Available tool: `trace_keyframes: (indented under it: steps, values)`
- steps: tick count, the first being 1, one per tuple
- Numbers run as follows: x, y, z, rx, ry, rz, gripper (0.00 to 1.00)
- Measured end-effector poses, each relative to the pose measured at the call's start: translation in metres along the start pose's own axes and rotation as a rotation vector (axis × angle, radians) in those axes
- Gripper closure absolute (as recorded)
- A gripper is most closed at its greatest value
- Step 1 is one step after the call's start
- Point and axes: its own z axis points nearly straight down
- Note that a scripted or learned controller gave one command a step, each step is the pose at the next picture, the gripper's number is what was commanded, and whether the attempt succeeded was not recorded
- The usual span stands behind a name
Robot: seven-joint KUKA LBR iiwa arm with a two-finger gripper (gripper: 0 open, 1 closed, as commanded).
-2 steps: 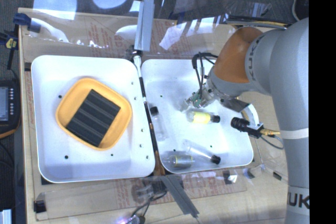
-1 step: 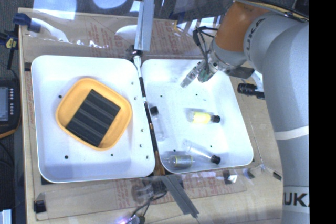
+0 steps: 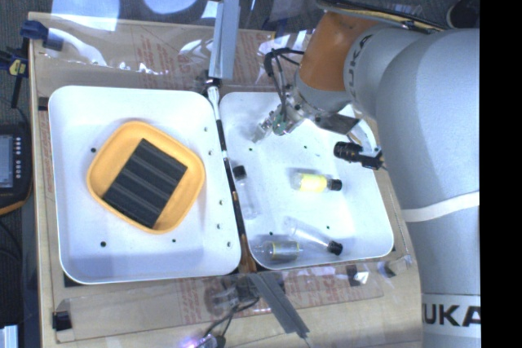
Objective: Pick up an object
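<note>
On the table, two shallow white bins sit side by side, and the grey arm with its orange band (image 3: 326, 53) reaches in from the right over the far part of the right-hand bin (image 3: 369, 244). Its end effector (image 3: 277, 125) hangs low near that bin's far left corner, a small metallic, greenish cluster at the end of dark cables; whether it is wide or narrow cannot be told from this slant, and nothing can be seen gripped in it.

The right-hand bin carries several small loose things. A small yellow bottle-like tube with a dark cap (image 3: 314, 182) lies on its side near the middle, its cap pointing right. Toward the near edge lies a clear plastic tube with a black cap (image 3: 310, 239), set at a slant, and just beside it a short metallic cylinder (image 3: 277, 249). A small black piece (image 3: 239, 172) rests close to the bin's left wall, with a pale, nearly transparent item (image 3: 249, 200) just nearer than it, too faint to identify. A black cylindrical part (image 3: 355, 153) shows by the arm at the bin's right side.

The left-hand bin (image 3: 69, 175) holds a rounded square yellow-orange dish (image 3: 104, 167), and a dark grey ribbed slab (image 3: 147, 182) lies tilted in it.
</note>
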Motion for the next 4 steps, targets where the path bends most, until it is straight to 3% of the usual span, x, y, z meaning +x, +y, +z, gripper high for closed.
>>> trace_keyframes:
  steps: [1, 2, 3, 4]
  values:
    - [-0.038, -0.052, 0.0, 0.001, 0.002, 0.035, 1.0]
    - [0.008, -0.118, 0.001, 0.001, 0.001, -0.105, 1.0]
    - [-0.024, -0.073, 0.0, -0.001, -0.003, -0.316, 1.0]
    - [-0.035, -0.052, -0.041, -0.001, -0.005, -0.639, 1.0]
